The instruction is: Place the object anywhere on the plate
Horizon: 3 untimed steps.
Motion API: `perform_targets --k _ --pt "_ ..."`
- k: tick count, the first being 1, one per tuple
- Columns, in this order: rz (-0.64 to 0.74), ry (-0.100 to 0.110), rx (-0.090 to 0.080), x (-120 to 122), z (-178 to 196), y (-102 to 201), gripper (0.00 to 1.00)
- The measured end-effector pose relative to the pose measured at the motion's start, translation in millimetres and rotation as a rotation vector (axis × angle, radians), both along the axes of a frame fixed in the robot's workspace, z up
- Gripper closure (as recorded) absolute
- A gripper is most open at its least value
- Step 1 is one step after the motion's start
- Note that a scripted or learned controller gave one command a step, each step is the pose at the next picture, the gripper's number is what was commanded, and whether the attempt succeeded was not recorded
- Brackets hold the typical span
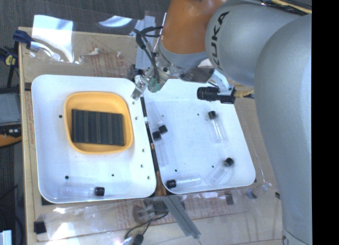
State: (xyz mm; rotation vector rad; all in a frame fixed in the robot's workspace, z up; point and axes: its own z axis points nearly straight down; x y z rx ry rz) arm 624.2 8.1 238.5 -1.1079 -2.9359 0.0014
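Though partly blurred, jaws (142, 87) over the bins' divider — open or closed, cannot tell.

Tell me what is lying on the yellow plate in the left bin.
A dark ribbed rectangular object lies flat on the yellow plate, covering most of its middle. The plate surface beneath it is hidden.

Two white bins sit side by side on a wooden bench (106, 53): the left bin (47, 175) and the right bin (185, 111). A clear plastic sheet (50, 29) lies at the bench's far left corner. Cables (143, 228) and a grey metal bar (183, 217) lie along the near edge.
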Motion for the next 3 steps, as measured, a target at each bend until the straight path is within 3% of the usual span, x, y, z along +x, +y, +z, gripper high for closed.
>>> perform_targets --k 1,2,3 --pt "0.000 0.000 0.000 0 0 0 0.00" --pt "0.002 -0.001 0.001 1 10 1 1.00" --pt "0.354 -0.002 0.000 -15 -21 3 1.00"
